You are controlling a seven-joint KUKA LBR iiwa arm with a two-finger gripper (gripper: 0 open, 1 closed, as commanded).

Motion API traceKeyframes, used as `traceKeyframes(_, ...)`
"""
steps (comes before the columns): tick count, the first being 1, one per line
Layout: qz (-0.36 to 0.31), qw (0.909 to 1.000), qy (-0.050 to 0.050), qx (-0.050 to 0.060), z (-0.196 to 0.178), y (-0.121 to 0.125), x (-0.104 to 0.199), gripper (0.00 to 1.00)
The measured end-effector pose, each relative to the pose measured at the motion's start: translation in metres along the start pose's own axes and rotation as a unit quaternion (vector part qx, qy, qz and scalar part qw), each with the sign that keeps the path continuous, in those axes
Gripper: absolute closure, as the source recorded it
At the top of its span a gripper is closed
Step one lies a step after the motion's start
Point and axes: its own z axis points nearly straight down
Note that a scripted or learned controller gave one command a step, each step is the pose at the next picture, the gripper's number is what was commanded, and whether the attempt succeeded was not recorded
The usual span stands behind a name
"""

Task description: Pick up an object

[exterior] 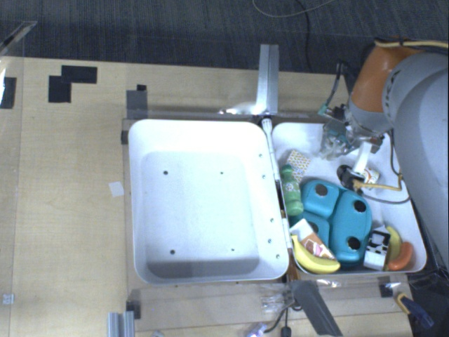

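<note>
The arm comes in from the right; its orange band sits above the wrist. The gripper hangs over the far end of the right bin, over bare white floor; nothing shows in its grip; I cannot tell if it is spread or pressed together.

All the things to pick lie in the right bin, nearer the front than the gripper. A green bottle lies along the wall next to the left bin; a small dotted packet lies just behind the bottle, near the gripper but apart from it. A big blue toy takes up the middle of the bin; it touches the bottle. A banana curves along the front wall; a little box rests against it. A black and white cube sits at the front right, beside the blue toy; a red thing lies in the corner just past the cube.

The two bins stand side by side on the bench.
</note>
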Motion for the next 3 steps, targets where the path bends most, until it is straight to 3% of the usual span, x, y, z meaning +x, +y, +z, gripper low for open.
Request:
traceKeyframes(1,0.080,0.9968,-0.001,0.003,0.014,0.025,-0.040,1.00)
traceKeyframes(2,0.151,0.9885,-0.001,0.004,0.014,0.011,-0.007,1.00)
traceKeyframes(3,0.256,0.9667,-0.002,0.003,0.013,0.027,-0.062,1.00)
